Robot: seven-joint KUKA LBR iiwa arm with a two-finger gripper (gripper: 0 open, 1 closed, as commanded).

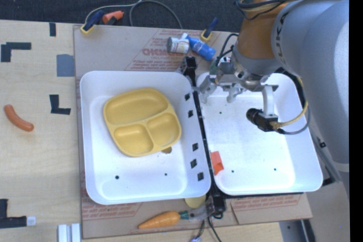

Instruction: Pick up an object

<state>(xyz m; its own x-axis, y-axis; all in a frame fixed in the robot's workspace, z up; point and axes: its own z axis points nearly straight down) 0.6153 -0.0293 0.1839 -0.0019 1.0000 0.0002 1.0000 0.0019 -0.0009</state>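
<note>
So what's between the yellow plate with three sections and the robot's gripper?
In the camera view, the divided yellow plastic plate and the gripper are separated by bare white bin floor, then the bins' touching rims with black clips.

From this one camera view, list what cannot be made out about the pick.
- Whether the gripper has its jaws open or shut: the wrist and cabling crowd them.
- What lies under the yellow divided plate: something dark peeks out at its lower edge.
- The right bin: its far right side is covered by the arm.
</note>
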